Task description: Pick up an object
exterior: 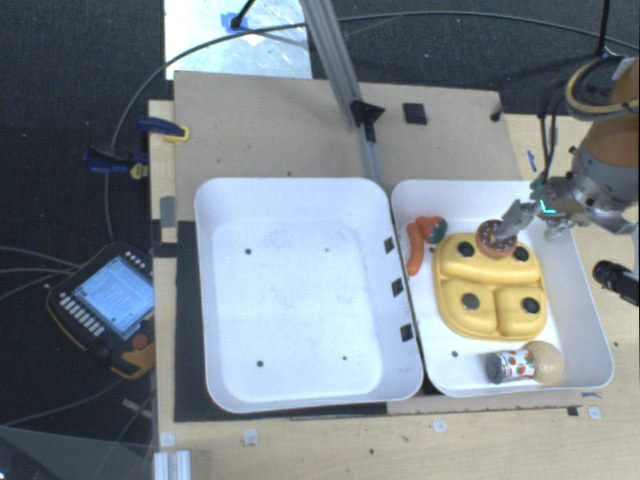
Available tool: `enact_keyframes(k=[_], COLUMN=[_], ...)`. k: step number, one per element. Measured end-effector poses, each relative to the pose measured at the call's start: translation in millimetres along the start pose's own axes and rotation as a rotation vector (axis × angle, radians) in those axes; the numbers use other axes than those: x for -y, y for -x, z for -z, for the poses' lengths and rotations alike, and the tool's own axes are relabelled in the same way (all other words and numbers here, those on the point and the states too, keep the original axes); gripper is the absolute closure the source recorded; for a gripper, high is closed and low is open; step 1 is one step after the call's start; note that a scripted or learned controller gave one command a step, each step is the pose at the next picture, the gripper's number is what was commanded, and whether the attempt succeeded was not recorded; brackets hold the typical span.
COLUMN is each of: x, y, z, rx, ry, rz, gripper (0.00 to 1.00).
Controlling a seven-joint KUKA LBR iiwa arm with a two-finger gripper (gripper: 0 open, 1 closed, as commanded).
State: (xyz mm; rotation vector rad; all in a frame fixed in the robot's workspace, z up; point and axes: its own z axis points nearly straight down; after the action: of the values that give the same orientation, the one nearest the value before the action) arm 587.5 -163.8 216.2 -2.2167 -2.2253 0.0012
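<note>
The right bin (590, 318) holds a yellow moulded block (490, 288) with dark round holes. A small brown round object (491, 237) lies on the block's far edge. My gripper (508, 221) reaches in from the right, and its tip is right at that brown object, touching or just above it. An orange carrot-shaped toy (414, 245) with a green end lies left of the block. By the bin's near wall, a small red-and-white can (508, 366) lies beside a beige ball (545, 360).
The left bin (290, 288) stands beside the right one, with black clips (398, 288) along the shared rim. A metal pole (335, 48) slants over the bench's far side. A teach pendant (105, 303) lies off the bench at left.
</note>
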Motion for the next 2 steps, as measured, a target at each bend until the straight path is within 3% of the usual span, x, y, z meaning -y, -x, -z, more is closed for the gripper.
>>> enact_keyframes(k=[1, 2], x=[-1, 6], y=[0, 1], z=[1, -59], rx=[0.001, 0.000], ry=[0.003, -0.001], rz=[0.000, -0.003], gripper=[0.00, 0.00])
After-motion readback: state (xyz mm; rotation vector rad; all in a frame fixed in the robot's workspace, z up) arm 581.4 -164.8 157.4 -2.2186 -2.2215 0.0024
